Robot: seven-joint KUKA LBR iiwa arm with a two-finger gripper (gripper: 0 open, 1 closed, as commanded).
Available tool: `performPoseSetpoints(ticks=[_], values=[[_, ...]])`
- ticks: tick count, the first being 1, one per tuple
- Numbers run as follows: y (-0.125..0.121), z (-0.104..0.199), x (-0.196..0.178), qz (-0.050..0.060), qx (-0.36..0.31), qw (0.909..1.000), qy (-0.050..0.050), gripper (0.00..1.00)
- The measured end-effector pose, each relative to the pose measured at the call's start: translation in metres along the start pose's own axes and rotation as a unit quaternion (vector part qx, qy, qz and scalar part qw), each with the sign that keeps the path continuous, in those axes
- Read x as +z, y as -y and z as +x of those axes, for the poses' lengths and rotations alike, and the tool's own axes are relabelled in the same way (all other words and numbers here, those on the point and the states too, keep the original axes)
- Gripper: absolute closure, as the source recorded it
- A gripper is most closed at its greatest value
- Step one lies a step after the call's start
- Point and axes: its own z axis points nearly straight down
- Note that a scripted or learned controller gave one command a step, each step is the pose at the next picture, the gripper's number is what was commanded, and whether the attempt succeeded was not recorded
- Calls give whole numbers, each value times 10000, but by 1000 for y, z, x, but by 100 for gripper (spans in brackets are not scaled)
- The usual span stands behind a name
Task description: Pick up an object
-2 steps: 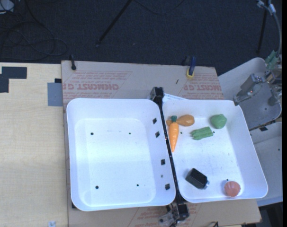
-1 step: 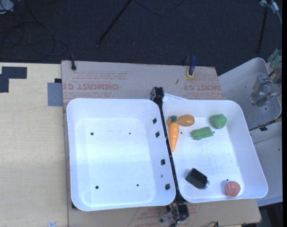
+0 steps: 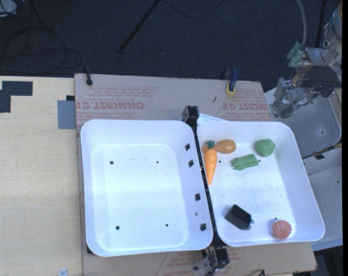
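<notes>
I am seeing the gripper (image 3: 289,99) hovering beyond the right bin's (image 3: 303,171) far corner; I cannot tell its opening. The carrot (image 3: 210,164) is lying by the divider, tip pointing toward me

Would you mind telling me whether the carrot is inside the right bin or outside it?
Inside. The carrot lies flat on the right bin floor, along its left wall, beside the divider.
</notes>
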Motion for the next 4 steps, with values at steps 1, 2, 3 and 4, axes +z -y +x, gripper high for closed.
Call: performPoseSetpoints(ticks=[1, 2, 3, 4], values=[[-21, 70, 1, 9, 3, 10000, 3, 100], [-43, 109, 19, 23, 21, 10000, 10, 100], [1, 177, 0, 10, -3, 10000, 0, 100], [8, 241, 129, 77, 6, 10000, 36, 100]])
